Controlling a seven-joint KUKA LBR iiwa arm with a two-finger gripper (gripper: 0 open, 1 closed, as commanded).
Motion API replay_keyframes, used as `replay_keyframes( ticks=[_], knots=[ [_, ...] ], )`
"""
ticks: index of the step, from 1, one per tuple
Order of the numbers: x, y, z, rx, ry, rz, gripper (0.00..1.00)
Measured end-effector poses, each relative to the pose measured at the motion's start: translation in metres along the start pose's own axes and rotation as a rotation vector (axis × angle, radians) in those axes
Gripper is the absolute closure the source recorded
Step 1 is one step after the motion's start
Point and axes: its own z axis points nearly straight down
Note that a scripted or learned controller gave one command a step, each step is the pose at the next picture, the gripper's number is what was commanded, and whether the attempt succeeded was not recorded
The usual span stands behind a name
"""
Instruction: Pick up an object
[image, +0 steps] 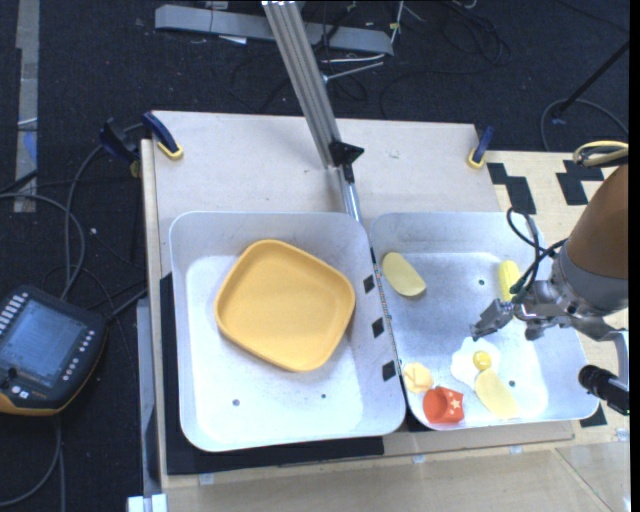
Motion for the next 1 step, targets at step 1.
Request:
replay_keyframes(
  ticks=[1],
  knots=[
    [-0.0059, 0.0068, 0.0547, 0.001, 0.0, 0.0, 0.0]
  ],
)
